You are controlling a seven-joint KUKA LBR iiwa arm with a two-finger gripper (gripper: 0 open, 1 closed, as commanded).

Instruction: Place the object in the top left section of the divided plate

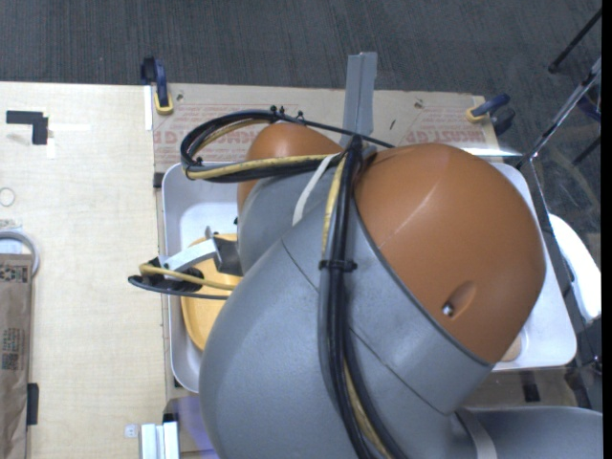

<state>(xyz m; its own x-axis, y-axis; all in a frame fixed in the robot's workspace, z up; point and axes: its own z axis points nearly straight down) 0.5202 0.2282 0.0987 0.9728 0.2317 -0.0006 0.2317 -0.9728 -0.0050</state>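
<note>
My grey arm (pixel 382 304) with its orange joints covers most of both bins. It reaches down into the left white bin (pixel 174 208). A slice of a tan plate (pixel 198 318) shows in that bin, by its left wall and below the arm. A dark grey part of the gripper (pixel 224 252) shows just above the plate, against the arm's underside. The arm hides the plate's sections and anything lying on them.
Yellow and black cables loop off the arm, over the left bin's far rim (pixel 220 137) and past its left wall (pixel 158 277). A strip of the right bin (pixel 553 338) shows at right. Clamps (pixel 153 73) (pixel 490 109) stand at the far corners. A brown bag (pixel 13 333) lies far left.
</note>
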